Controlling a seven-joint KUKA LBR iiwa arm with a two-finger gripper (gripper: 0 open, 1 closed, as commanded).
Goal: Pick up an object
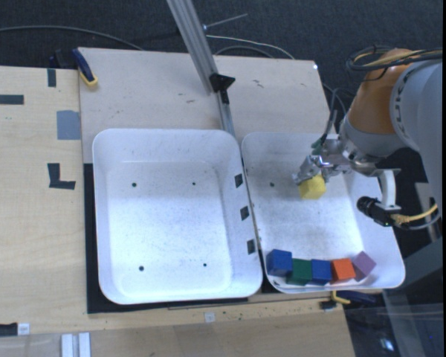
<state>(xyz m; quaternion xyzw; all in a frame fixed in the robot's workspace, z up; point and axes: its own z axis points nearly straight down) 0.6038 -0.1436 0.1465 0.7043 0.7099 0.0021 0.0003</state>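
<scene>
Fingers point(314, 171) low over yellow block point(313, 188) in right bin point(282, 155); can't tell how open, or if gripping.
Risk, my guess: I only touch its top edge, so it slips free when I lift.

Speckled, seemingly plastic white bins point(163, 143); matt wooden bench point(30, 199)

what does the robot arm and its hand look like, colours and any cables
The bulky rounded grey arm has an orange band above the wrist. Its small metallic silver hand is compact. Yellow and black cables loop beside a black fitting.
</scene>
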